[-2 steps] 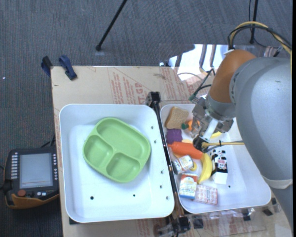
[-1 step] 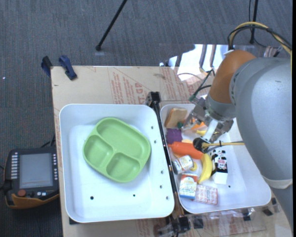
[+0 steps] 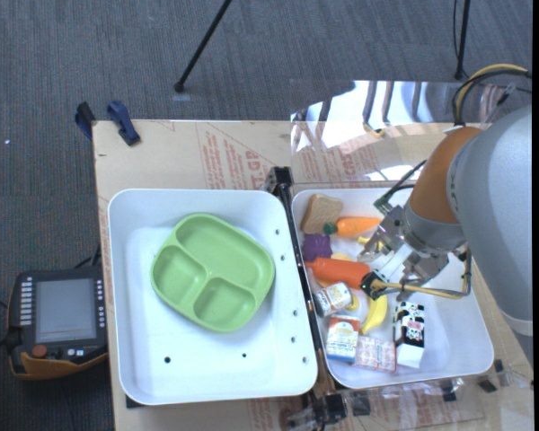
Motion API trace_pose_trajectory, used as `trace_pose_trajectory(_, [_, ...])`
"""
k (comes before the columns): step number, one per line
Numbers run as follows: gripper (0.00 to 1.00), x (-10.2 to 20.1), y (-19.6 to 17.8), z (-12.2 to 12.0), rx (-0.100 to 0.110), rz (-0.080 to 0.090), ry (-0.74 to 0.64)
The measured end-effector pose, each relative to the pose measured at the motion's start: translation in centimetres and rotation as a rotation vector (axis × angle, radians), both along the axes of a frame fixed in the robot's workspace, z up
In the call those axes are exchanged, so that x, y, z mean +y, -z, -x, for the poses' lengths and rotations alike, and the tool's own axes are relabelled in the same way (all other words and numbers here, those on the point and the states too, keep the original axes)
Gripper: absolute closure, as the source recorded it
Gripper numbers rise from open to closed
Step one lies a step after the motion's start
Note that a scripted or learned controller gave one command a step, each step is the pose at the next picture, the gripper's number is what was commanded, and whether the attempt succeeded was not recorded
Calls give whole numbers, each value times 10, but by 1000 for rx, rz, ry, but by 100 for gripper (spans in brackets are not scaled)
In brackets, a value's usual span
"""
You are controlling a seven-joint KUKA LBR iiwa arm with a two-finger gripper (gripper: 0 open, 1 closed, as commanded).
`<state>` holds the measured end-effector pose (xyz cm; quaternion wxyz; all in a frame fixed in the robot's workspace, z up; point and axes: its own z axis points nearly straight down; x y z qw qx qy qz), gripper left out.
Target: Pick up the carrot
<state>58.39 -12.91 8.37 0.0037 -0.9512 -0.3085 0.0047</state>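
Observation:
In the right bin (image 3: 467,335), an orange carrot (image 3: 335,269) lies slanting near the left wall. A second, smaller orange piece with a green tip (image 3: 355,225) lies just behind it. My gripper (image 3: 377,263) hangs from the grey arm (image 3: 508,205) with its orange band (image 3: 440,182), right at the carrot's right end, between the two orange pieces. The gripper's body hides where it meets the carrot.
Around the carrot are a bread slice (image 3: 321,212), purple grapes (image 3: 316,245), a banana (image 3: 375,312), a cow-print carton (image 3: 410,329), a juice box (image 3: 341,338) and a small can (image 3: 333,297). The left bin (image 3: 130,348) holds a green divided plate (image 3: 213,272). A pendant (image 3: 58,317) lies off the bench.

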Motion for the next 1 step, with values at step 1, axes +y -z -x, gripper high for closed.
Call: trace_pose_trajectory(1, [0,29,2,-42,10,6,108])
